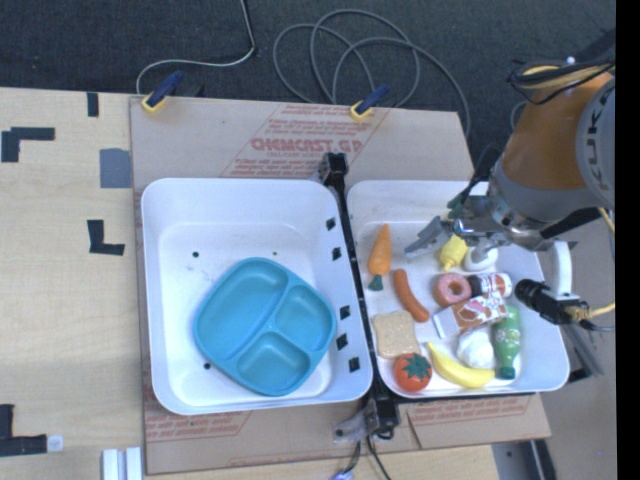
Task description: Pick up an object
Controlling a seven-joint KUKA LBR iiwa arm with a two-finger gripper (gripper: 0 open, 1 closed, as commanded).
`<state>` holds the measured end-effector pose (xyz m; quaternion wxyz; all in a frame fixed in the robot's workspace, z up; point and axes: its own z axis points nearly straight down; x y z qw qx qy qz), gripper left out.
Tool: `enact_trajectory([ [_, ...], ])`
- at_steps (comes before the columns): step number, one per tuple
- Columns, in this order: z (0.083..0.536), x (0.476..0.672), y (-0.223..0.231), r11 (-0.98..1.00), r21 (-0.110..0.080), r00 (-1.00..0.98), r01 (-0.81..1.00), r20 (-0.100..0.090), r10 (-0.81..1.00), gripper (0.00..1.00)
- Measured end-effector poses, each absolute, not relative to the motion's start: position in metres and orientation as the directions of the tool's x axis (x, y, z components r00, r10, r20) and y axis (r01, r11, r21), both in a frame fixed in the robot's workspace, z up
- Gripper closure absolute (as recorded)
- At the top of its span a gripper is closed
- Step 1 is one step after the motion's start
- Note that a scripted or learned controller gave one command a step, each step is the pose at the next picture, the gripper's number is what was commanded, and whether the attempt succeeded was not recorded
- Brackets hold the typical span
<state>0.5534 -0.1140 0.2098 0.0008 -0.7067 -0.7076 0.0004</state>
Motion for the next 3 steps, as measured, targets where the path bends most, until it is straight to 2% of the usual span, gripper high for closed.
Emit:
enact_trajectory([
  [1, 0.183, 0.523, -0.064, 0.003, -0.005, -0.003, 1.000, 0.001, 1.000, 0.00],
  [2, 0.114, 0.530, -0.096, -0.001, -0.005, 0.001, 1.000, 0.000, 1.000, 0.00],
  [3, 0.126, 0.530, -0.094, 0.001, -0.004, -0.001, 1.000, 0.001, 1.000, 1.00],
])
